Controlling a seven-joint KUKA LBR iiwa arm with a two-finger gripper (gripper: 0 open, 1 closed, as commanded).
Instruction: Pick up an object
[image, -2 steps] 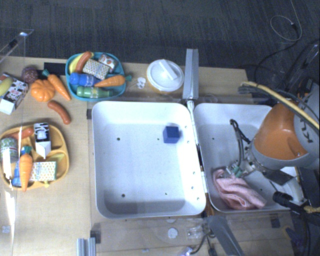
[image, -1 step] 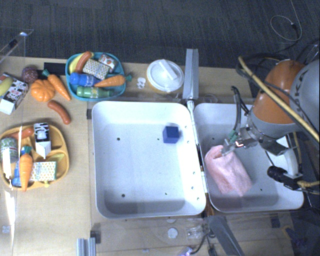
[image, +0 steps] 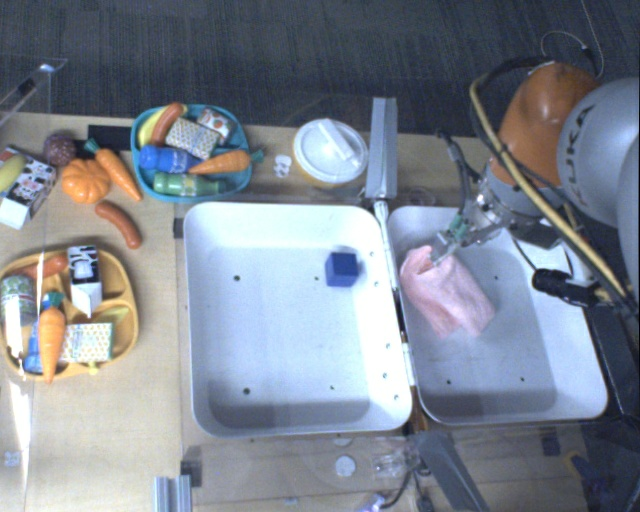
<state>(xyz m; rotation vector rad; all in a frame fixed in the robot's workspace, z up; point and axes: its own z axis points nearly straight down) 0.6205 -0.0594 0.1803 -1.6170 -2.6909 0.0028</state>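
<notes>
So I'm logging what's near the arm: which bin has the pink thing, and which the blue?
The right bin, under the hand, holds the pink cloth. The left bin holds the small blue block.

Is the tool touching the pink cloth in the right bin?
Touching: the camera view shows the tool tips meeting the pink cloth's upper edge with no gap.

The grey arm (image: 600, 130) reaches in from the right, its orange band (image: 535, 100) uppermost, the wrist angled down-left, with the end effector (image: 447, 243) at its tip.
</notes>
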